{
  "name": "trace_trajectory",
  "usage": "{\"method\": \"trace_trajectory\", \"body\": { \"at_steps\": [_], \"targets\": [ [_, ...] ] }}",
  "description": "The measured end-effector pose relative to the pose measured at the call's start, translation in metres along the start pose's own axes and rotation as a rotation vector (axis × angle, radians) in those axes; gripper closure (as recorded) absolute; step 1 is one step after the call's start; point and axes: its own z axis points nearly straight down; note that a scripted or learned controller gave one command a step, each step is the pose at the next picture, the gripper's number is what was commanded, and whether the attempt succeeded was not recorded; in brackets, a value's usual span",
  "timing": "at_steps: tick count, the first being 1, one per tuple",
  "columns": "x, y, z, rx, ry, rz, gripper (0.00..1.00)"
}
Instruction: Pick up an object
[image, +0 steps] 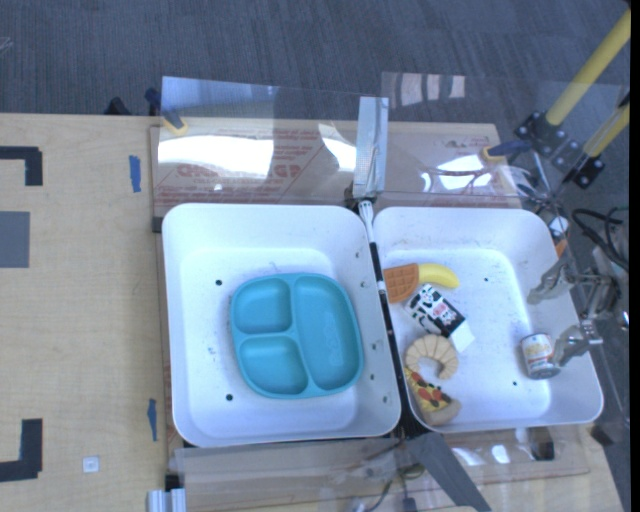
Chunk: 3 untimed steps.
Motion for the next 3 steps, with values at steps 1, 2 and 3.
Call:
{"method": "trace_trajectory", "body": {
  "at_steps": [1, 2, 3],
  "targets": [
    [-0.055, 0.009, 0.142, 0.000, -0.005, 0.309, 0.00],
    [-0.060, 0.009, 0.128, 0.003, -0.019, 0.307, 1.00],
    [-0.032, 0.079, 0.140, -0.002, -0.007, 0.690, 1.00]
  ]
}}
